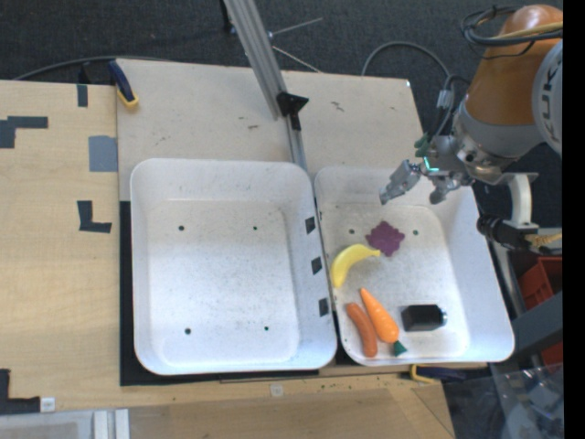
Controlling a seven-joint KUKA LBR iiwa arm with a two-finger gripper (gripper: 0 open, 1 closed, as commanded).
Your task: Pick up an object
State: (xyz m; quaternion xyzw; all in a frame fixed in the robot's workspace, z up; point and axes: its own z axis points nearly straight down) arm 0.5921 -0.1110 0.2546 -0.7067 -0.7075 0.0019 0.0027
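We saw the arm (pixel 512 71) reach in from the right, its orange band sitting above the grey wrist (pixel 475 149), over the far right corner of the right bin (pixel 475 337). The gripper (pixel 422 185) hung above that bin's far end, its two fingers spread apart with nothing between them, one finger (pixel 398 185) angled toward the bin's middle.
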